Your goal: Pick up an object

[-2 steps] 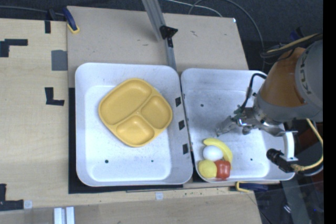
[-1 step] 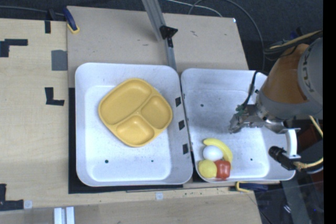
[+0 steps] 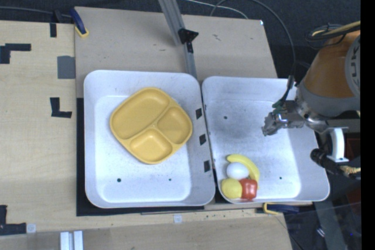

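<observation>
In the right bin [image 3: 234,96], near its front left corner, lies a cluster of small toy foods: a yellow banana [image 3: 246,163], a white egg-like ball [image 3: 237,171], a yellow round piece [image 3: 231,188] and a red piece [image 3: 249,188]. My gripper [image 3: 273,123] hangs over the right part of that bin, above and to the right of the cluster, with nothing visible between its fingers. The arm's grey and orange wrist [image 3: 331,76] sits just behind it at the right edge.
The left bin [image 3: 99,184] holds a yellow three-compartment plate [image 3: 151,124]. A grey metal pole [image 3: 170,0] slants down from the top to the bins' rear junction. Cables run across the dark floor behind the bench.
</observation>
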{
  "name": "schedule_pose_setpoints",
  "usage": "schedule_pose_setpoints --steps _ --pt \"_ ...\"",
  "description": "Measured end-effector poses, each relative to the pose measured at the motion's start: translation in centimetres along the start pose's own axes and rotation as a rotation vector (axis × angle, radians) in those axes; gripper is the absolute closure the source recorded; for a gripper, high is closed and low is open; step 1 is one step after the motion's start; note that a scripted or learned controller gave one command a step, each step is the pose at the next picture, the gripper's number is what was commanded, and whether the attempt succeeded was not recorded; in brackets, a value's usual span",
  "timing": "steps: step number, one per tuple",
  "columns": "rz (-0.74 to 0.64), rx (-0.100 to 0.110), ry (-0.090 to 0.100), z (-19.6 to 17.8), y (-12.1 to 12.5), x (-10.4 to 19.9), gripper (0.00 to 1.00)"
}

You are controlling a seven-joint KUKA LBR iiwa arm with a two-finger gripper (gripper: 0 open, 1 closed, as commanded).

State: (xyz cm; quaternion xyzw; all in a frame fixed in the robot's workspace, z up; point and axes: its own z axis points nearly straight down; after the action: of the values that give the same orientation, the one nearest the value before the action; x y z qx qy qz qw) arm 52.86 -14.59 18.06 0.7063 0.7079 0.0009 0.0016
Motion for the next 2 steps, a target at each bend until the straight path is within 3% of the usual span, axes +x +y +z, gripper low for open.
schedule_pose_setpoints --steps 1,2 --pt "0.0 0.002 0.001 -2.3 0.1 0.0 1.0" --pt "-0.004 0.004 0.003 -3.0 -0.2 4.9 1.0"
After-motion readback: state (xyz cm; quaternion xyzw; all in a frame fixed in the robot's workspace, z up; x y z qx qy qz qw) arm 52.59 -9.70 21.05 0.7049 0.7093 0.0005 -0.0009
